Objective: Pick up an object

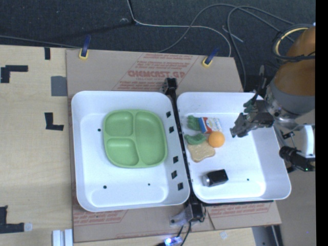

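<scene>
Field notes, 1 arm, 2 bins.

Gripper (240,129) sits over the right bin (266,181), upper right part of its floor, wrist tilted so the dark fingers aim down and toward the bin's left side. Fingers look parted with nothing between them, but they are dark and small here; I read the tool as open and empty, with some doubt.

Objects all lie to the gripper's left in the view, bunched against the divider side of the right bin:
- orange ball (217,139), nearest the gripper, slightly lower in the view than the fingertips, apart from them.
- tan flat piece (200,151), touching or just beside the ball on its lower left.
- green item (193,138) and a red-white-blue packet (210,123) above it, close together, just past the ball.
- black block (216,177), alone toward the bin's near wall, long axis roughly left-right with a slight tilt.

Left bin holds a green divided plate (135,138), well apart from the gripper.

Judgement: the short reach is left and a bit down to the ball. It is round, so no axis to align, but it may roll, and crowding neighbours leave little finger room on its left. The black block stands clear on all sides and may be the safer grab, though farther.
</scene>
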{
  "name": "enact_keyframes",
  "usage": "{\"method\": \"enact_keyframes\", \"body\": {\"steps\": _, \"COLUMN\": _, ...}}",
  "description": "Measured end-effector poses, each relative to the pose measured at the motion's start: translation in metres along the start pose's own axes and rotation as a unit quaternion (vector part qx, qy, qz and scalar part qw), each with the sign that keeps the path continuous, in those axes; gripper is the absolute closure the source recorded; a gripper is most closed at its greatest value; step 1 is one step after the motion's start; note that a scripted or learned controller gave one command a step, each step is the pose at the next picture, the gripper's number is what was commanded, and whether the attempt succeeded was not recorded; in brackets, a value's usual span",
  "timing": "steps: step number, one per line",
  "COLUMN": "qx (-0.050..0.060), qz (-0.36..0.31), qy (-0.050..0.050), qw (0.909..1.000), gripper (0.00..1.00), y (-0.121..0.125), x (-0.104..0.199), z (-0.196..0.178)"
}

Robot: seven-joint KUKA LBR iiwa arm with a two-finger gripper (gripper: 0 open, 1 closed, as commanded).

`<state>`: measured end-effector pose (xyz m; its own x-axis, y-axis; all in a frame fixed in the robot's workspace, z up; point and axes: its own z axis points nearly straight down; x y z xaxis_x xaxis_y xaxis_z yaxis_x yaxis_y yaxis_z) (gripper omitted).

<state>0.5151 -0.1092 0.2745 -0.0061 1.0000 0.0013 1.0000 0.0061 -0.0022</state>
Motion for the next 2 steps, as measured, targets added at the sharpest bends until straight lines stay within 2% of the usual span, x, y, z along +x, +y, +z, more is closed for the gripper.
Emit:
{"method": "enact_keyframes", "body": {"steps": 1, "qx": 0.0, "qz": 0.0, "qy": 0.0, "qw": 1.0, "gripper": 1.0, "y": -0.005, "x": 0.053, "z": 0.001}}
{"method": "enact_keyframes", "body": {"steps": 2, "qx": 0.001, "qz": 0.001, "qy": 0.0, "qw": 1.0, "gripper": 1.0, "y": 0.001, "x": 0.099, "z": 0.019}}
